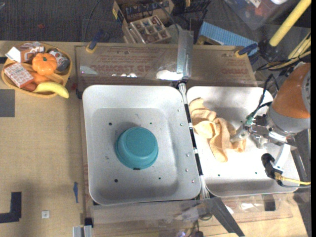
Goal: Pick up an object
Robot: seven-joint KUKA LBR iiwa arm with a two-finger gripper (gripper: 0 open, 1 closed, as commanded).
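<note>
A crumpled tan cloth [212,126] lies in the right bin [232,174], spread from the bin's upper left toward its middle. My gripper [241,135] comes in from the right and sits low at the cloth's right edge, touching or just over the fabric. An upturned teal bowl [137,147] rests in the middle of the left bin [98,107].
A basket [10,75] with a small orange pumpkin, a banana and packets stands at the far left of the bench. Cardboard panels [128,60] line the back of both bins. Cables and a black connector [269,164] hang beside the arm at the right bin's right side.
</note>
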